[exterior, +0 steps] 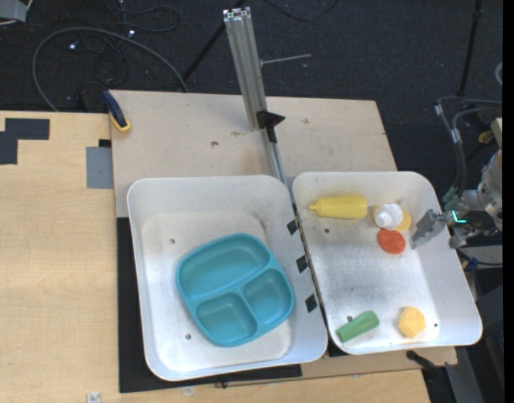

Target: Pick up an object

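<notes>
Gripper (427, 225) at the right bin's (446, 330) right rim, just beside the orange disc (392, 242), likely lining up; nothing visibly between its fingers, open or closed unclear.

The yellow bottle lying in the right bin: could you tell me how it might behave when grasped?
The yellow bottle lies on its side, so it would probably roll if nudged. It looks like smooth plastic, likely light and somewhat slippery.

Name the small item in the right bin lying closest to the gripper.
The orange-red round piece; it sits just left of the gripper, nearer than the others.
</notes>
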`<state>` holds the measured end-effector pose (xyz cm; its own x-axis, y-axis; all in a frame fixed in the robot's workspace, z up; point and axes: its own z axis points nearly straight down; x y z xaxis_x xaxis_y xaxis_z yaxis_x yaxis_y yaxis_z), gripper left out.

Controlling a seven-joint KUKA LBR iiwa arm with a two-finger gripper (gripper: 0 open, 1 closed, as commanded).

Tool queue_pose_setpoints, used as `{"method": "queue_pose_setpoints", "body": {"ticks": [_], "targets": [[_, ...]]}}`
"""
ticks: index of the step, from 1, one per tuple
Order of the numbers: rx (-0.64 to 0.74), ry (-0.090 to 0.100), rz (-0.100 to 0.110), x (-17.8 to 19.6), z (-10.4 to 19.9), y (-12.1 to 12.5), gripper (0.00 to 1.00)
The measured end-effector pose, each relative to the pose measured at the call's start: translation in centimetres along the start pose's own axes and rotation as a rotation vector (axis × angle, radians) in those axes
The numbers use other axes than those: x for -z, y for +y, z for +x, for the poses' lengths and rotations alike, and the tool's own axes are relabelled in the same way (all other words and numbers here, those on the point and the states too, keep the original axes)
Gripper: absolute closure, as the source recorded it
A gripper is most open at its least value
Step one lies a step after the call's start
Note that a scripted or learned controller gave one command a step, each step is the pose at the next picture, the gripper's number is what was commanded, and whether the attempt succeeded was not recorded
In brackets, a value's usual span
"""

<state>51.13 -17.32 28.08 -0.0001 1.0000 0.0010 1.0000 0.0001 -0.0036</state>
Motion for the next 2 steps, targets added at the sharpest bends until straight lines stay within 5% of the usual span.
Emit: {"method": "queue_pose_setpoints", "body": {"ticks": [1, 2], "targets": [[0.000, 0.000, -0.001, 0.0, 0.0, 0.0, 0.00], [0.001, 0.001, 0.003, -5.7, 0.7, 0.8, 0.00]]}}
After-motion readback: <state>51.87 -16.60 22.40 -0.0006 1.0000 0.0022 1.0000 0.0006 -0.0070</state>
